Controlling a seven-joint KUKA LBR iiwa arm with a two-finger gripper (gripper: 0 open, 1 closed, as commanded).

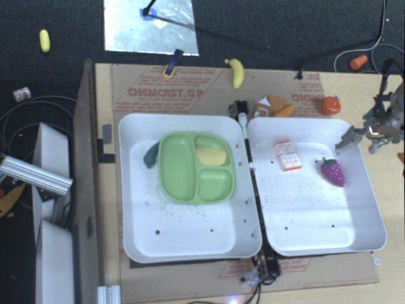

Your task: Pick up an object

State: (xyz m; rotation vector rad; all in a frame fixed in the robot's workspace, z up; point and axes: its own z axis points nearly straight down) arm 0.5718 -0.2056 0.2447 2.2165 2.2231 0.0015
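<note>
The right bin (354, 233) holds a small red and white box (288, 156) near its back and a purple bunch of grapes (333, 171) to the right of the box. In the left bin (136, 233) lies a green divided plate (183, 176) with a yellow piece (211, 155) in its back right compartment. A dark green item (150, 154) rests against the plate's left side. My gripper (361, 145) hangs over the right bin's back right corner, up and to the right of the grapes. Its fingers stand apart, open, with nothing between them.
Behind the bins, on the cardboard, lie a banana (236, 73), an orange item (278, 108) and a red ball-like fruit (330, 105). A black clamp (239, 109) sits where the bins meet. A shiny sheet (150, 16) and cables lie on the dark floor.
</note>
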